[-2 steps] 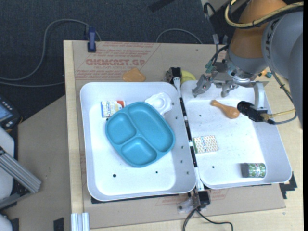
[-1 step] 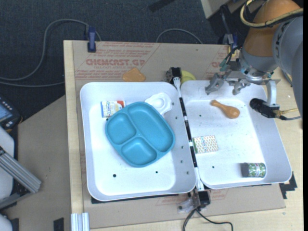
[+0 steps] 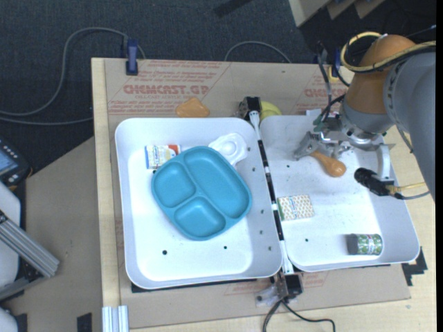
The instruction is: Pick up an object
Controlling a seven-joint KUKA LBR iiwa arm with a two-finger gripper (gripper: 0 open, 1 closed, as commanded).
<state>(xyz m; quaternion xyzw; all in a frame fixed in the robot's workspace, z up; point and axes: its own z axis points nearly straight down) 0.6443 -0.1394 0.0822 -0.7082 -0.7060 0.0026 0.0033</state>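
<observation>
My gripper [image 3: 320,144] hangs low over the far part of the right bin [image 3: 332,254], below the orange band of the arm. An orange-brown, pear-shaped object [image 3: 330,163] lies on the bin floor right beside the gripper, on its near side. I cannot make out whether the two touch. Nearer the front of this bin lie a patterned flat packet [image 3: 295,207] and a small green can [image 3: 365,243] on its side. The left bin [image 3: 128,206] holds a blue divided plate [image 3: 201,191], a small white carton [image 3: 160,154] and a white round cup [image 3: 228,146].
Behind the bins, on the cardboard bench top, sit an orange lump [image 3: 192,107] and a yellow-green ball [image 3: 268,109] next to a black clip [image 3: 249,105]. A black cable end [image 3: 370,180] hangs from the arm over the right bin's right side.
</observation>
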